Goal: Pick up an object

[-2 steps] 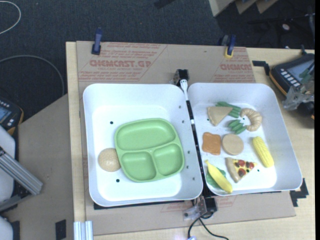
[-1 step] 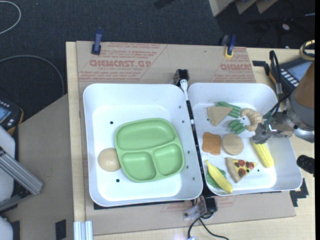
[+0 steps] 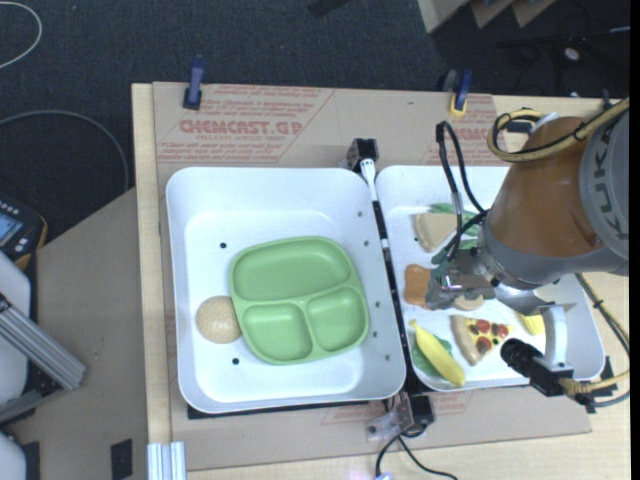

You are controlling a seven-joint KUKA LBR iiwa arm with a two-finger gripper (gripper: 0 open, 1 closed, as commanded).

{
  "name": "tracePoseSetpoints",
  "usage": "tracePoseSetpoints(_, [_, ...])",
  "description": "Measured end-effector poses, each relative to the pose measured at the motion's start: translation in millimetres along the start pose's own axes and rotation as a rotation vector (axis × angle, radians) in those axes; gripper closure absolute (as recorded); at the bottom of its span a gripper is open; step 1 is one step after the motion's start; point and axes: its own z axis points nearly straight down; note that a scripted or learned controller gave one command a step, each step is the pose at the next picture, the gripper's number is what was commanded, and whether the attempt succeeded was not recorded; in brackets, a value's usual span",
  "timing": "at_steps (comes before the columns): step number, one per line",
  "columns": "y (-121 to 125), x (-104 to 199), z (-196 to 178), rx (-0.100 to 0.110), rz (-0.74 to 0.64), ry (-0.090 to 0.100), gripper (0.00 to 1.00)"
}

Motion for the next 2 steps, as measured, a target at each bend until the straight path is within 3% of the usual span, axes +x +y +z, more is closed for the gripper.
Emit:
tracePoseSetpoints(1, [2, 38, -146, -0.021, 0.005, -0.005, 1.00])
tracePoseSetpoints(2, [1, 111, -68, 0.000, 0.006, -0.005, 1.00])
